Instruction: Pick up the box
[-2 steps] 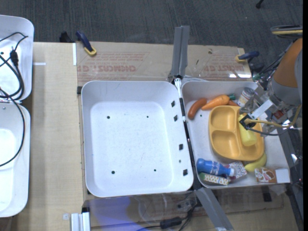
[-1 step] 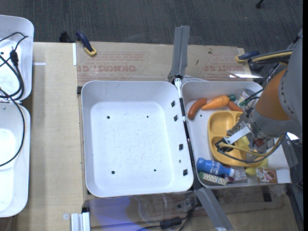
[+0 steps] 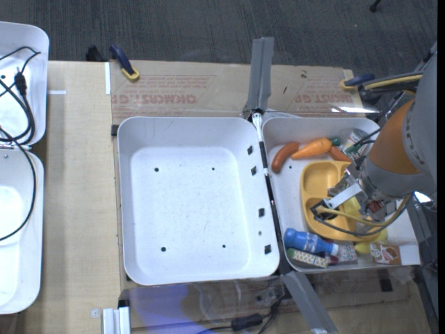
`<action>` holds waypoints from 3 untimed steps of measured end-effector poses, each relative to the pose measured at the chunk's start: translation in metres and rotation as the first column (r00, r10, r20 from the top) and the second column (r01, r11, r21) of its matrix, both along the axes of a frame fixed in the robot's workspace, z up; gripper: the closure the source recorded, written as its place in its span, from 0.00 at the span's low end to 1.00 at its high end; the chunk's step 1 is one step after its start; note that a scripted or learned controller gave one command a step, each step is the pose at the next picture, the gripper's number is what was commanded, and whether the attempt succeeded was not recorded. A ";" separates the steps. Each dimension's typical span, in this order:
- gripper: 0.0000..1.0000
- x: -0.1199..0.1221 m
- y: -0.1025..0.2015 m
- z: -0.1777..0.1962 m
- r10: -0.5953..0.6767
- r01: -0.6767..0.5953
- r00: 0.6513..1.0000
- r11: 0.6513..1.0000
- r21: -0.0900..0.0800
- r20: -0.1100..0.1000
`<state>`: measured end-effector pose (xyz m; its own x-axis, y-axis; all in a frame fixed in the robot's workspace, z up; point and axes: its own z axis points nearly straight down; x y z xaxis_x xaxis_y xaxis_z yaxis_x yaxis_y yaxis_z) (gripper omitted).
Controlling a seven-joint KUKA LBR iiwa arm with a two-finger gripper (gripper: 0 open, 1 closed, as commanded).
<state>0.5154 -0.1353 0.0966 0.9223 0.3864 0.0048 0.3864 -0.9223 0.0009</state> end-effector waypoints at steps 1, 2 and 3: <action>0.00 -0.038 -0.061 0.116 0.119 -0.119 0.993 0.993 -0.002 -0.006; 0.00 -0.030 -0.005 0.018 0.113 -0.113 0.993 0.994 -0.010 0.022; 0.00 -0.035 -0.041 0.124 0.360 -0.360 0.933 0.933 -0.002 -0.007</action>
